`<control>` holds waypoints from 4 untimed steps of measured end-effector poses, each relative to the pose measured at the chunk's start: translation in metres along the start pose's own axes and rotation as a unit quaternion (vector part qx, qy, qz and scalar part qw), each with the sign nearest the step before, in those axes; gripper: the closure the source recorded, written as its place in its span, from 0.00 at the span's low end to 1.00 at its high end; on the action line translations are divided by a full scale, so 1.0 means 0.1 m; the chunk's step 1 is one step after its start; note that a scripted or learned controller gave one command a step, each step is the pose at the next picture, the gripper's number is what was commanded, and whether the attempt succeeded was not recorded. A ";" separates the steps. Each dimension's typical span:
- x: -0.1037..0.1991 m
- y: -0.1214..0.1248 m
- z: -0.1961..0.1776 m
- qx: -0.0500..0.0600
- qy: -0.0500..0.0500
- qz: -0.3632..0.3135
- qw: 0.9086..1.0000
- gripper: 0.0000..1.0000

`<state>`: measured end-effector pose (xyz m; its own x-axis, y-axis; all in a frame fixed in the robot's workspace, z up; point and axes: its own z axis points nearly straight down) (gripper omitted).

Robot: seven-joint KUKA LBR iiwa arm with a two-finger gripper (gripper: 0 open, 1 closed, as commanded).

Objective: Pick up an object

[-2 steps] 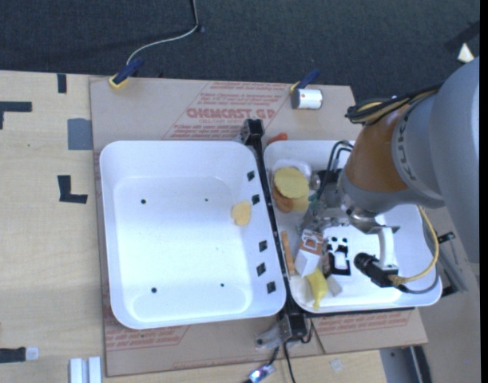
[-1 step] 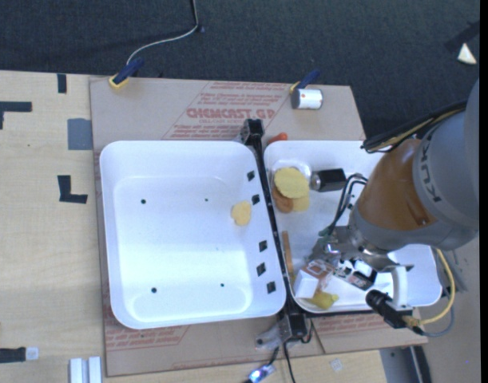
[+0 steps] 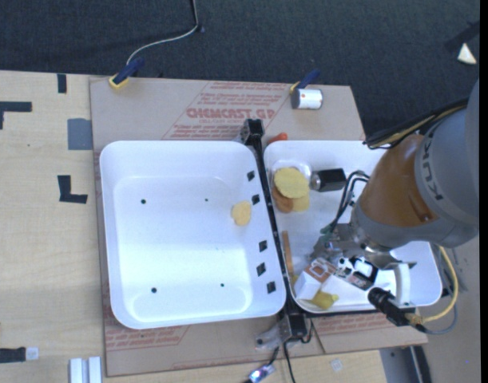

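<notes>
Arm (image 3: 411, 190) reaches low into the right bin (image 3: 431, 294), gripper (image 3: 333, 263) down among clutter near its front, apparently placed for a pick. Jaw state: cannot tell. Candidate objects: 1 yellow disc (image 3: 291, 183) at the bin's back, 1 small yellow piece (image 3: 241, 213) in the left bin (image 3: 132, 166).

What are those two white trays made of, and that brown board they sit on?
The left bin and right bin look like smooth moulded plastic, slightly glossy, with rounded corners. The board looks like matte brown cardboard or fibreboard, with red printed lettering; which one is hard to tell.
</notes>
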<state>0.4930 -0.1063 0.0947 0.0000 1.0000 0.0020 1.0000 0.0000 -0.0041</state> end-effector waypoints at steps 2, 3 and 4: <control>0.53 0.50 -4.37 -0.012 -0.002 -0.001 1.000 1.00; 0.78 0.30 -2.14 0.007 -0.001 -0.001 1.000 1.00; 0.64 0.36 -1.43 0.003 -0.001 0.000 1.000 1.00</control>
<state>0.5298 -0.0424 0.2379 0.0009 1.0000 -0.0009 1.0000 -0.0009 -0.0099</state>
